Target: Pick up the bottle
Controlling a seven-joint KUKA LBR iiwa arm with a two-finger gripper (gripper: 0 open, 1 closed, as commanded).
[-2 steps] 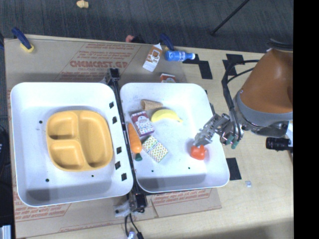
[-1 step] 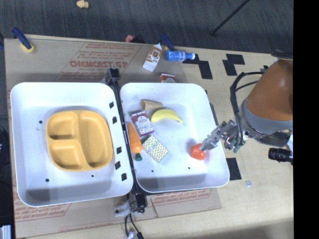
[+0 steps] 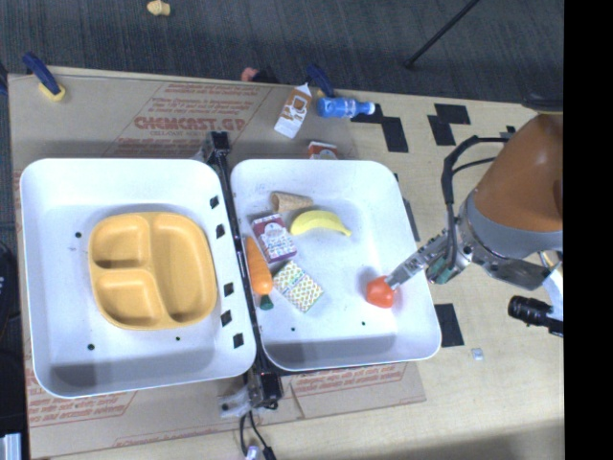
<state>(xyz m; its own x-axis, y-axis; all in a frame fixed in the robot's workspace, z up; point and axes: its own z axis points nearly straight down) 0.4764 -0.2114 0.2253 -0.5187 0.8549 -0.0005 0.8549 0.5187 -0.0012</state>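
A small blue bottle (image 3: 337,108) lies on its side on the bench, behind the right bin (image 3: 407,223) and outside it. My gripper (image 3: 398,276) reaches in from the right and hangs low over the right bin's front right part, far from the bottle. Its tip is right beside a red tomato (image 3: 380,293), and I cannot tell whether they touch.
The right bin also holds a banana (image 3: 319,222), an orange carrot (image 3: 259,269), a cone-shaped item (image 3: 288,201), a maroon box (image 3: 275,238) and a patterned packet (image 3: 299,287). A yellow divided tray (image 3: 151,267) sits in the left bin (image 3: 38,257). A small carton (image 3: 293,111) lies near the bottle.
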